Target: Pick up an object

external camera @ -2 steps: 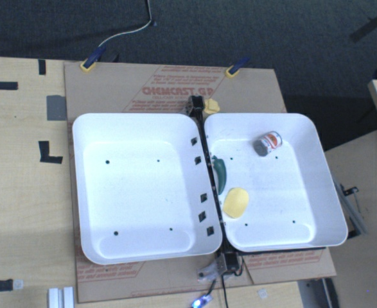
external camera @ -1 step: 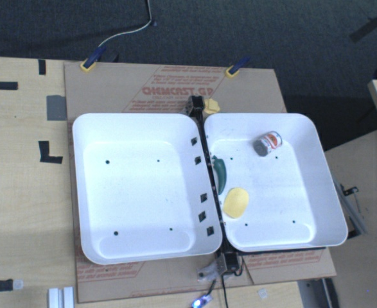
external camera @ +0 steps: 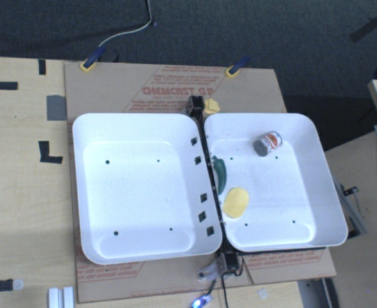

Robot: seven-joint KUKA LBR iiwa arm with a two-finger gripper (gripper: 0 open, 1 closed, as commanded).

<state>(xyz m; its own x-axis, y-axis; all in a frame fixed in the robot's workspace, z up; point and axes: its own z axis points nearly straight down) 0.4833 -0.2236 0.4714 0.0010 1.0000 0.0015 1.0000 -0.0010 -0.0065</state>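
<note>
I can't tell the pincer's state from my feed. In the right bin (external camera: 304,230), a yellow object (external camera: 236,202) lies near the divider; a green object (external camera: 220,173) sits just above it, and a small grey-capped can (external camera: 267,143) lies farther up.

Two white bins (external camera: 137,124) side by side, brown board (external camera: 175,85) (printed red) beneath

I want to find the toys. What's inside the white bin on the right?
Inside the shallow white right bin: a soft yellow oval thing, a dark green piece against the left wall, and a small grey-and-orange can. Nothing looks covered.
</note>
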